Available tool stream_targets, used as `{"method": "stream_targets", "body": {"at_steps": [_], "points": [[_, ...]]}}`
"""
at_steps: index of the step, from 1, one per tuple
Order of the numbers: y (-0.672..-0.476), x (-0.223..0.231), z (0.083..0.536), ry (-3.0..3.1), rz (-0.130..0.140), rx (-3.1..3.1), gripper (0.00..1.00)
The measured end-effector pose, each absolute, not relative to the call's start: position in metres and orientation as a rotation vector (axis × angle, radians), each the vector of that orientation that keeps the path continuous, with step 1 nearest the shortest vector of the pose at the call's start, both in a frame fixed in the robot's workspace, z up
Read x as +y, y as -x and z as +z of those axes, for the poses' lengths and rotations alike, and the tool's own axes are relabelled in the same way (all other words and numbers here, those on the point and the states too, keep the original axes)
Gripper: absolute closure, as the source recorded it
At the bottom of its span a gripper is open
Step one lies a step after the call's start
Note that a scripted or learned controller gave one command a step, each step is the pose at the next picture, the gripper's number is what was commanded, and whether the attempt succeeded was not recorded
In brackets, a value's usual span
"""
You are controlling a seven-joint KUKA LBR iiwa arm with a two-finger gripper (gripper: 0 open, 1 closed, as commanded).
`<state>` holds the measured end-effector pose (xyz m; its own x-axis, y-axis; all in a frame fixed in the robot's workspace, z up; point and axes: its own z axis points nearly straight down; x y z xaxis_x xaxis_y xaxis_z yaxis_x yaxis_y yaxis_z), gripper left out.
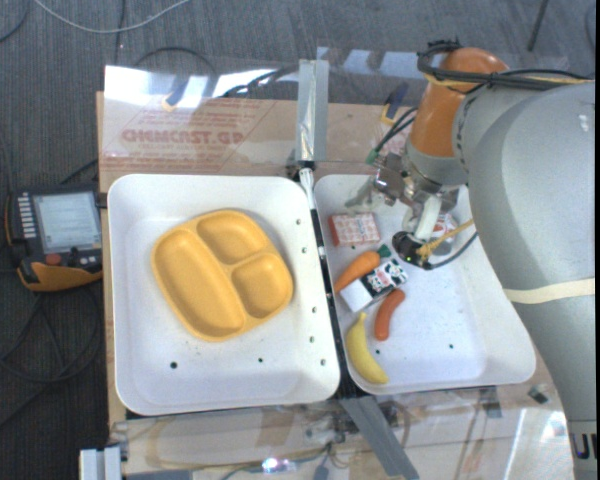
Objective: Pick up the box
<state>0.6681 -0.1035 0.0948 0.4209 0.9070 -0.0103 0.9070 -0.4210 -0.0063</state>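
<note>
The claw (392,194) hangs at the far end of the right bin (480,358), just beside the box (355,230) but apart from it; I cannot tell whether it is open or closed. I take this for the approach. The box lies flat by the bin's left wall, beyond a carrot (358,265), and its long axis seems to run left-right, slightly tilted. Next the claw must shift left and descend astride the narrower width.

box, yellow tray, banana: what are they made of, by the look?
Box: probably printed card, matte; flat face with red print. Tray: moulded plastic, smooth with a slight sheen; rounded compartments formed in one piece. Banana: likely toy plastic; even yellow, no spots, though the view is too small to be sure.
</note>
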Motion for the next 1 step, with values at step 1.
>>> {"method": "stream_targets", "body": {"at_steps": [1], "points": [[-0.6677, -0.1058, 0.0943, -2.661, -0.012, 1.683, 0.00]]}}
